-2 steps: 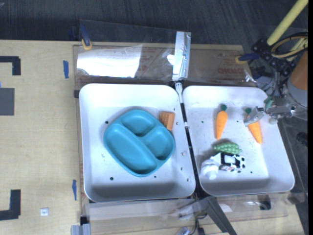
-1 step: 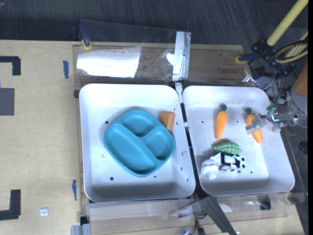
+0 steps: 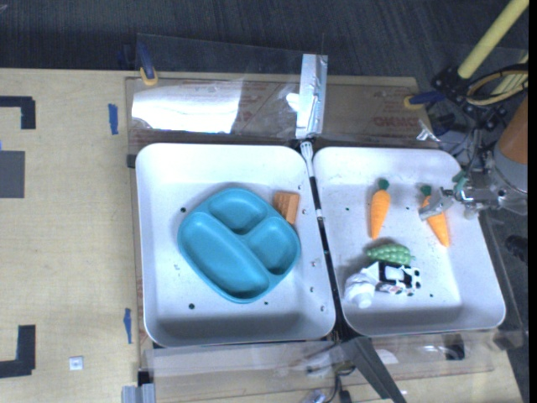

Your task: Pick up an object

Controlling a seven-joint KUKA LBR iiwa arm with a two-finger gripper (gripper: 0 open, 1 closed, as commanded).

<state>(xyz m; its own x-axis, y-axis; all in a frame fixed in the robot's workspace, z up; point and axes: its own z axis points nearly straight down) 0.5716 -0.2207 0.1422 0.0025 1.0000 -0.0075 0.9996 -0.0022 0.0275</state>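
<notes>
Gripper (image 3: 442, 200) is seen at right bin's (image 3: 478, 309) edge, over 2nd carrot (image 3: 439, 225); jaw state can't be told.

arm (image 3: 513, 145): orange band | wrist: grey metal | gripper (image 3: 443, 198): silver

Toys in the right bin (image 3: 478, 309)
Two orange carrots (image 3: 378, 211) (image 3: 438, 223) lying lengthwise, well apart; green pea pod (image 3: 388, 253) just above black-and-white cow (image 3: 388, 280), near front.
</notes>
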